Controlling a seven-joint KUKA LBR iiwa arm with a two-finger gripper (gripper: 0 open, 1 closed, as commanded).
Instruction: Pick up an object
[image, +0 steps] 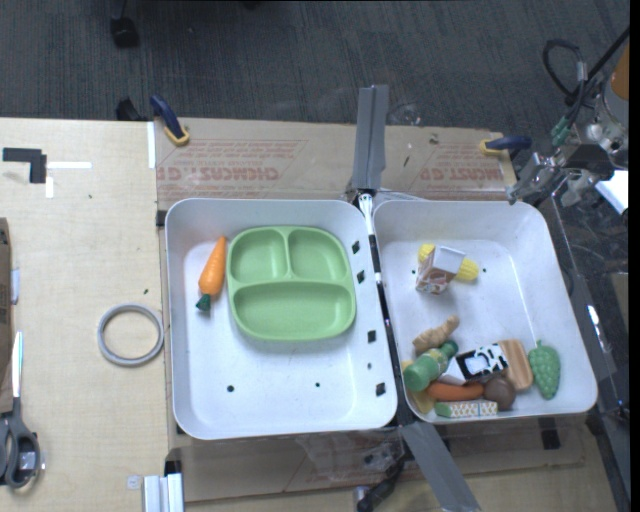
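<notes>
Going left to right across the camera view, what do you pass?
scissors → tape ring → carrot → green divided plate → small carton → green bumpy toy → gripper

Two bins side by side: divided plate (291, 281) in left bin (270, 405), carrot (211, 268) just left of it; right bin (520, 225) with toys (470, 375) heaped along near edge.

The wooden bench (80, 260) carried two white bins, the right bin (530, 250) just below the pincer (545, 180), the left bin (190, 380) farther off. A tape ring (130, 334) and scissors (18, 440) lay farthest away.
</notes>
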